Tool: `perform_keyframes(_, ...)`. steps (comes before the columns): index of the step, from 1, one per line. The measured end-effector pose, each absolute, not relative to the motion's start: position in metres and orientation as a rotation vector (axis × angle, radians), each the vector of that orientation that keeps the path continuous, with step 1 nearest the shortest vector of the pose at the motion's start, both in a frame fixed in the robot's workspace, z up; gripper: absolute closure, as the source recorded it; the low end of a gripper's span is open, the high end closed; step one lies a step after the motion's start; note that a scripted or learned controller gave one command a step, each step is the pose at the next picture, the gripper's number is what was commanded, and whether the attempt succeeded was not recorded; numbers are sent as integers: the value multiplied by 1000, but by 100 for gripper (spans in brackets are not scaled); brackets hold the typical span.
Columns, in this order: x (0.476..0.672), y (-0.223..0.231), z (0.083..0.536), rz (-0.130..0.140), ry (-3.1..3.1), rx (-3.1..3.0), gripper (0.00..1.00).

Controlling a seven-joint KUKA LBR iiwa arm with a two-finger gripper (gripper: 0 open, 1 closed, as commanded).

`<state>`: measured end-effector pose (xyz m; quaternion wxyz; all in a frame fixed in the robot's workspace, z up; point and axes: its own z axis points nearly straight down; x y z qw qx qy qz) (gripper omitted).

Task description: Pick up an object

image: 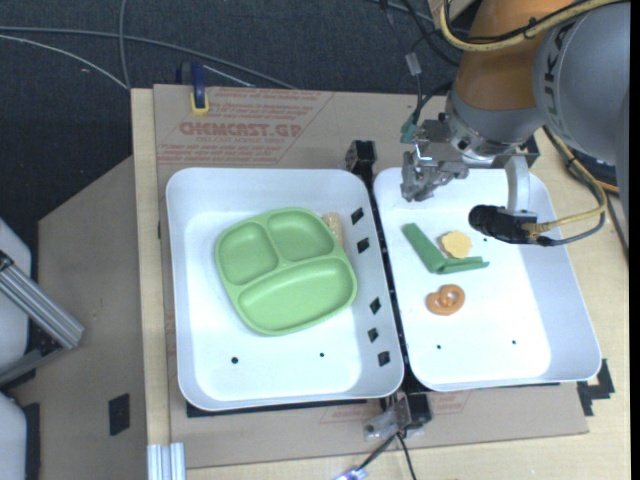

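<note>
Bright even overhead light; bins (300,368) near blown-out white, soft shadows under arm (520,58) at 1 o'clock, slight overall softness.

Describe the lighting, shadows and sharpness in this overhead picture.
Camera view: even, soft light; white bins bright without harsh glare; faint shadows beneath the green divided plate and the claw; small items like the orange ring look slightly soft; dark floor stays dim.

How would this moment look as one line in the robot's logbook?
pincer above right bin, nothing held | green piece, yellow piece, pretzel in bin | plate left
</note>
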<state>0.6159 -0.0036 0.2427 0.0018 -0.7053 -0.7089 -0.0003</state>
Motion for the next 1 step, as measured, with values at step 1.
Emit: perform_keyframes(1, 600, 44, 229, 2, -2223, -2213, 100)
